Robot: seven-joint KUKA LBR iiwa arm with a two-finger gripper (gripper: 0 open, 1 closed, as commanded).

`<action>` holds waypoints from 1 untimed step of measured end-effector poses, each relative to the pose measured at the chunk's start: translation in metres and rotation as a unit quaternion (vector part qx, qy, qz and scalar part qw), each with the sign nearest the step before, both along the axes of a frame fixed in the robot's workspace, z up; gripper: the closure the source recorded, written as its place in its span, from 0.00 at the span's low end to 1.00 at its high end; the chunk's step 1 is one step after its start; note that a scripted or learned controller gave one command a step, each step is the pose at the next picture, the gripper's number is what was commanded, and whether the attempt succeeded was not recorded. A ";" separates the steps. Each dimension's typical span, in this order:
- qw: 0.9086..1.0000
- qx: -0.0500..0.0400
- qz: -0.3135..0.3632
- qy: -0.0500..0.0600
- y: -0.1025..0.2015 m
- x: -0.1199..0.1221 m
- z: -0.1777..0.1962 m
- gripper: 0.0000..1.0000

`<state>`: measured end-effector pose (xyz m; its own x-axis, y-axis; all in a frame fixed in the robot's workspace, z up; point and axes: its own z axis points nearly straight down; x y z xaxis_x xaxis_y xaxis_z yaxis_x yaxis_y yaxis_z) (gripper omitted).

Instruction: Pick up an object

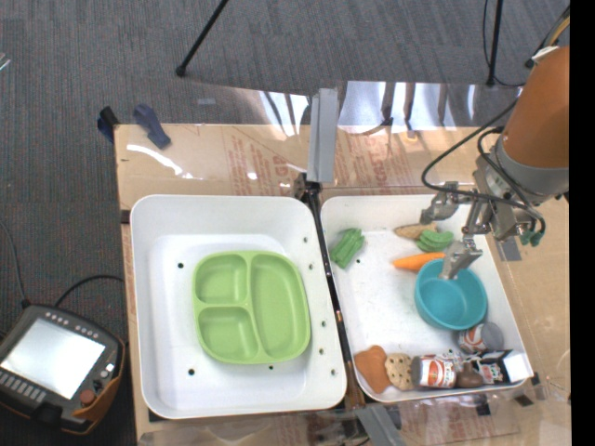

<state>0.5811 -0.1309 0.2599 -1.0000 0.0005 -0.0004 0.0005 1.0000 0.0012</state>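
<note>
My pincer (462,249) hangs over the right bin (372,328), its tip at the blue bowl's (451,301) rim beside the orange carrot (416,261). I cannot tell its opening. A green divided plate (251,307) lies in the left bin (163,240).

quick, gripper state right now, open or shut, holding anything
Gripper: cannot be told; it hangs over the rim of the round teal bowl in the right white bin, nothing visibly held.

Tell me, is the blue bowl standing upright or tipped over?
Upright. The blue bowl sits in the right bin with its round opening facing up; its inside looks empty.
</note>
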 end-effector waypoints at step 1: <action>0.993 0.000 -0.116 0.002 -0.016 0.016 -0.174 0.00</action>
